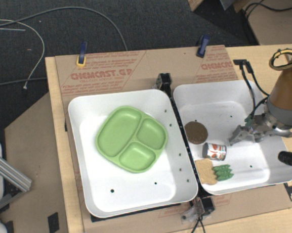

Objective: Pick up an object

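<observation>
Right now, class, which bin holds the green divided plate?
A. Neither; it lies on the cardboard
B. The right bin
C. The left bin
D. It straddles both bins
C: the green divided plate lies flat inside the left bin, while the right bin holds the brown disc, the small can and other small items.
</observation>
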Robot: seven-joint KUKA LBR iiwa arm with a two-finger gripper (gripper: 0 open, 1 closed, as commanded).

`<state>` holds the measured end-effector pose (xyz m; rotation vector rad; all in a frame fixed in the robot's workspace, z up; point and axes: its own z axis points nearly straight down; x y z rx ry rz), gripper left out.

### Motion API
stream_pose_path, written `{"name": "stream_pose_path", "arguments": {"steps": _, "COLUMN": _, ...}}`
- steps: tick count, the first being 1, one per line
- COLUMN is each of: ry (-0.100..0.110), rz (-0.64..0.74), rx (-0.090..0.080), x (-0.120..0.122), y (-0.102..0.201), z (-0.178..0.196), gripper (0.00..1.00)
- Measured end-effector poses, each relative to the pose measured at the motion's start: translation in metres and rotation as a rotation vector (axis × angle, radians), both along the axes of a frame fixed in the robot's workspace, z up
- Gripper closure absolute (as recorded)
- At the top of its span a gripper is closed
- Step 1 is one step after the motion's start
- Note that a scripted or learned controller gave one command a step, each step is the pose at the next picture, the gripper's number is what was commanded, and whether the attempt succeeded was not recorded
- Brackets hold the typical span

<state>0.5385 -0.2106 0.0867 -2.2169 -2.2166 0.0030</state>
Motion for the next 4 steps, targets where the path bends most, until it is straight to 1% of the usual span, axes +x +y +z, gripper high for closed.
{"name": "stream_pose_path", "arguments": {"steps": 1, "ry": -0.007, "rz": 0.0, "rx": -0.002, "x": 0.002, "y": -0.001, "z": 0.015, "gripper": 1.0}}
{"name": "stream_pose_path", "arguments": {"steps": 2, "ry": -0.012, "rz": 0.001, "rx": -0.006, "x": 0.004, "y": -0.006, "z": 0.077, "gripper": 1.0}}
{"name": "stream_pose_path", "arguments": {"steps": 3, "ry": -0.015, "rz": 0.001, "rx": -0.007, "x": 0.005, "y": -0.006, "z": 0.142, "gripper": 1.0}}
{"name": "stream_pose_path", "arguments": {"steps": 4, "ry": -0.01, "rz": 0.002, "rx": -0.005, "x": 0.006, "y": -0.006, "z": 0.158, "gripper": 1.0}}
